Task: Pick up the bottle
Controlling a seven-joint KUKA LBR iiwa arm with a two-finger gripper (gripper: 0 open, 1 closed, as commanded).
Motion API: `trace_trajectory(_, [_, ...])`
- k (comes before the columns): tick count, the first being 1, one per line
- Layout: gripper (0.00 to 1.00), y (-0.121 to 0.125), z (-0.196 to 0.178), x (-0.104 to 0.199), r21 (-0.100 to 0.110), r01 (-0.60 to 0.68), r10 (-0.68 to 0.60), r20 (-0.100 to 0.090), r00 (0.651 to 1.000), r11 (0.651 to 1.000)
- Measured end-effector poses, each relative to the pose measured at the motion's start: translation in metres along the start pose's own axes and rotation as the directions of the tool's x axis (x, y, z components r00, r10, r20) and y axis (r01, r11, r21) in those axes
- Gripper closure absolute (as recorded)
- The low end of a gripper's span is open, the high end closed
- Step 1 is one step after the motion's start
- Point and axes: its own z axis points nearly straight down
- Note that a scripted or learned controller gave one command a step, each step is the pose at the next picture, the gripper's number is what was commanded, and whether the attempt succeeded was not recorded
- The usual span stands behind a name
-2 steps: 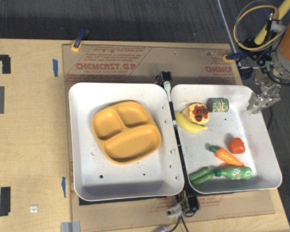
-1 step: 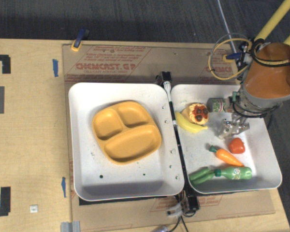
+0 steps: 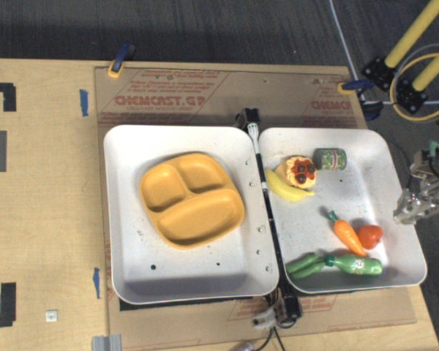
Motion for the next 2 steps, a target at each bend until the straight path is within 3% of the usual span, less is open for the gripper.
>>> trace_trajectory(1, [1.0,-0.055,0.044,-0.053,0.001,0.173,-0.173,0.002,0.985,0.985])
trace_trajectory(2, [1.0,-0.13,-0.003,-0.04,0.002,0.278,-0.278,0.002,0.961,0.961])
